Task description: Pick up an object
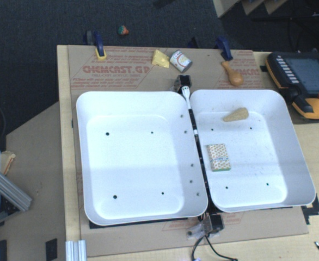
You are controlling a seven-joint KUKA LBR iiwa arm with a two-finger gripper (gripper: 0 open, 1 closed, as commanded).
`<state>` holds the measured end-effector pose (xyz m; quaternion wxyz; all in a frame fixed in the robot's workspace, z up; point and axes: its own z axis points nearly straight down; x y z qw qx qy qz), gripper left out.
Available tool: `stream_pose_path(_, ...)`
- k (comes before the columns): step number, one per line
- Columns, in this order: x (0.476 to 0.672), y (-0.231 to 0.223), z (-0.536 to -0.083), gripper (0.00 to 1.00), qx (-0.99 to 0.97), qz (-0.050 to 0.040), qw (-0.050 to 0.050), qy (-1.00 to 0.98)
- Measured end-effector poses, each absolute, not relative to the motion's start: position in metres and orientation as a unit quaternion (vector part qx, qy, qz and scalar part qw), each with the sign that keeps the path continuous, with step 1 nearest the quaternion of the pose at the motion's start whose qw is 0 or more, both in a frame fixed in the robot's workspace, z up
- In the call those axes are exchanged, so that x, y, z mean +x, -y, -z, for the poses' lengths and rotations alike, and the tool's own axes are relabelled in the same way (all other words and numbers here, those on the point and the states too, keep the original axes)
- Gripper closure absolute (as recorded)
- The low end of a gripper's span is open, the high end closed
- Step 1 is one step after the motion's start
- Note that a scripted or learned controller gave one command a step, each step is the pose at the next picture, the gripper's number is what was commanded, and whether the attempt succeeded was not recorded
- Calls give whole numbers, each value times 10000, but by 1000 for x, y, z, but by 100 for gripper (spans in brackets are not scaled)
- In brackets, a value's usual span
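White bins sit side by side on my tabletop (148,64), the right bin (290,145) has a small patterned box (219,157) mid-floor and a tan wedge (235,115) near its far wall, left bin (89,145) beside it.

Bench (72,145), brown board top, carrying two white bins side by side: left bin (137,156), right bin (257,189), rims touching at centre. Lying on board behind bins: yellow wedge (160,58), small white box (181,61) just beside it, wooden-looking piece (233,75). Blue clamps (99,43) gripping far edge.
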<state>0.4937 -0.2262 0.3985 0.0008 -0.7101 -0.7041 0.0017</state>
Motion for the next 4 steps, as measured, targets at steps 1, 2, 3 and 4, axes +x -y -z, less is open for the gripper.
stream_pose_path(1,484,147,-411,100,-7042,9,8,7100)
stream_pose_path(2,479,228,-436,100,-7091,1,-43,7051)
stream_pose_path(3,480,177,-457,100,-7053,15,-31,7089)
stream_pose_path(4,480,121,-541,100,-7045,40,-53,7096)
